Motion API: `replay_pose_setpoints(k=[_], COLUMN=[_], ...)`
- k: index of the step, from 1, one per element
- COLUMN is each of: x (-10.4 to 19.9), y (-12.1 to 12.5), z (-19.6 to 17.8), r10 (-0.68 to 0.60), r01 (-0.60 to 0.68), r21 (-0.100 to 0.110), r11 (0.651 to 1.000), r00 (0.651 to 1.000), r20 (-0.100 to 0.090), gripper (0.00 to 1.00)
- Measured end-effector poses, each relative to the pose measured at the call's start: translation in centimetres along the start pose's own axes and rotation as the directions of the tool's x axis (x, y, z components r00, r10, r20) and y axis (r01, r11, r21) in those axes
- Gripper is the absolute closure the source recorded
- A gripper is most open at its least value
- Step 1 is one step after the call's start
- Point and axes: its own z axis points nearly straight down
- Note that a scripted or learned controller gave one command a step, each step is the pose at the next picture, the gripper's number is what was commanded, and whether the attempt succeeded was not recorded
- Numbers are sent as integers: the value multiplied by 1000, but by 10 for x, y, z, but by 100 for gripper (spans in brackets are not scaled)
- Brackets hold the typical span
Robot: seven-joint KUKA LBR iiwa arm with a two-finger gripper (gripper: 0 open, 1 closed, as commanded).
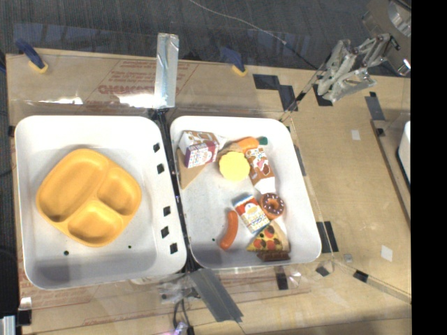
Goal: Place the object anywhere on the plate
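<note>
Gripper: you see the gripper (334, 82) at the upper right, over the bare bench and well apart from both bins, past the right bin's far right corner. Its metal fingers (325, 84) point down and to the left, spread a little apart, with nothing between them.

Plate: the yellow plate (89, 195) lies in the left bin (42, 271), nearer that bin's left wall. It has three shallow compartments.

Right bin: the right bin (302, 187) holds all the toy food, so your object for the plate sits here among the rest (which piece is meant, the view does not tell you).

Milk carton: a small carton (198, 149) lies at the bin's upper left, tilted on its side.

Yellow disc: a round yellow piece (234, 166) sits just right of the carton, touching an orange piece (244, 144) behind it.

Printed packet: a small packet (260, 164) lies against the disc's right edge.

Doughnut: a doughnut (272, 204) with dark icing lies lower right, just beside a second carton (251, 214).

Sausage: a red-orange sausage (229, 230) lies left of the second carton, near the bin's front wall.

Pizza slice: a pizza slice (268, 242) rests at the front right, touching the second carton's lower end.

Tape: a silvery strip (166, 68) stands at the far edge between the two bins.
</note>
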Motion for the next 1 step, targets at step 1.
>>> replay_pose_setpoints(k=[1], x=[-19], y=[-33], z=[0], r10=[-107], r01=[107], r21=[0], r11=[994], r00=[994], r20=[0], gripper=[100])
